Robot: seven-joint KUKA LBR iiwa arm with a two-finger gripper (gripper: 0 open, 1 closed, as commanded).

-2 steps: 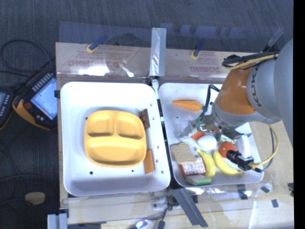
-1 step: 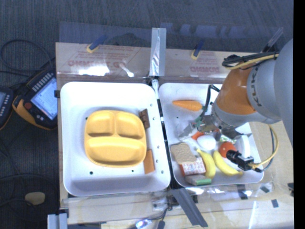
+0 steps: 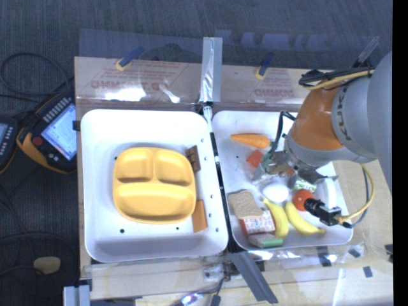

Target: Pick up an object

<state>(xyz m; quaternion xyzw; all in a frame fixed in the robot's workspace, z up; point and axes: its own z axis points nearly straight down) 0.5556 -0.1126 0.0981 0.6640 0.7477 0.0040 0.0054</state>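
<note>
A: What is seen around the two bins, and what obstructs the view?

B: A handheld control pendant with a lit screen is seen on the floor to the left, with black cables trailing from it. Two clamps, one blue and one yellow, are fixed along the back edge. The grey arm is extended over the right bin, so the gripper and part of the contents are covered; whether the gripper is released or clenched cannot be told.

A: What is held in each bin?

B: In the left bin, one yellow divided tray and two brown blocks beside it are shown. In the right bin, toy food is scattered: one carrot, two bananas, one bread slice, one tomato, one white disc, one small printed box and one green piece. A red piece lies just beside the gripper.
</note>
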